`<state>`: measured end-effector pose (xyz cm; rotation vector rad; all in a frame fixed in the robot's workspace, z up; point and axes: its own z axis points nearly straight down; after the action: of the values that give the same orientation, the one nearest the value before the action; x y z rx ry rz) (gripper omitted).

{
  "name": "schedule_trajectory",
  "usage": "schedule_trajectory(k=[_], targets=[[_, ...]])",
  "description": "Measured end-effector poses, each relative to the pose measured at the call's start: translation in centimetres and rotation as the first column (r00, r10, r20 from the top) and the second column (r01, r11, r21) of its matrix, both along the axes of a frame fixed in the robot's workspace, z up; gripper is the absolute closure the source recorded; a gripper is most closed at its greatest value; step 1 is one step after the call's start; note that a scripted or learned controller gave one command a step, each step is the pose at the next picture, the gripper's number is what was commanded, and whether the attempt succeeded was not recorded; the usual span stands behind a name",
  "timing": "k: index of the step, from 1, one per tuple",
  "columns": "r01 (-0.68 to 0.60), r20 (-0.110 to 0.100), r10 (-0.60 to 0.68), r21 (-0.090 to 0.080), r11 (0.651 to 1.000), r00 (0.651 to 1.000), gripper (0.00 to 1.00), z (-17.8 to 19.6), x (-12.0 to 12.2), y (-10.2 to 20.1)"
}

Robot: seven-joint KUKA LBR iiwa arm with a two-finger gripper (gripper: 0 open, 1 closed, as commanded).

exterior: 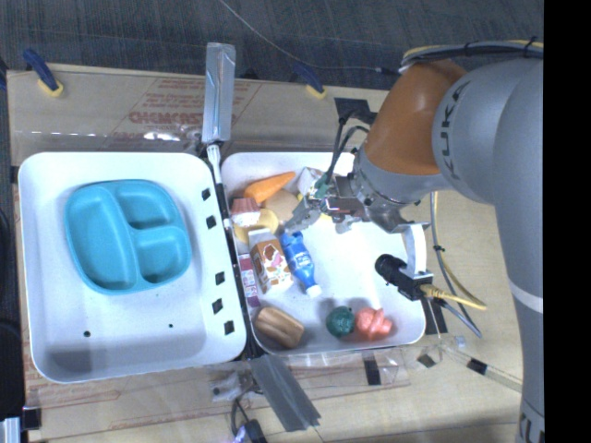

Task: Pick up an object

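Gripper [309,206] hangs low over the crowded right bin [369,257], beside the carrot [269,187], lining up a pick; its grip I cannot tell

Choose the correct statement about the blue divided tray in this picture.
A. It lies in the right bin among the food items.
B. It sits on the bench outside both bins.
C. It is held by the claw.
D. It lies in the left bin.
D: the blue divided tray lies alone in the left bin, apart from the claw over the right bin.
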<state>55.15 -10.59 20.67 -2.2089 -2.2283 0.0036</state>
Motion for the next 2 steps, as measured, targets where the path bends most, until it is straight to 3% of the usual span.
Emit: schedule_trajectory(k=[1, 2], targets=[[-0.274, 0.005, 0.274, -0.002, 0.962, 0.962, 0.0, 6.2, 3.6, 1.3], [-0.337, -0.007, 0.337, 0.004, 0.941, 0.941, 0.0, -5.8, -1.9, -2.5]])
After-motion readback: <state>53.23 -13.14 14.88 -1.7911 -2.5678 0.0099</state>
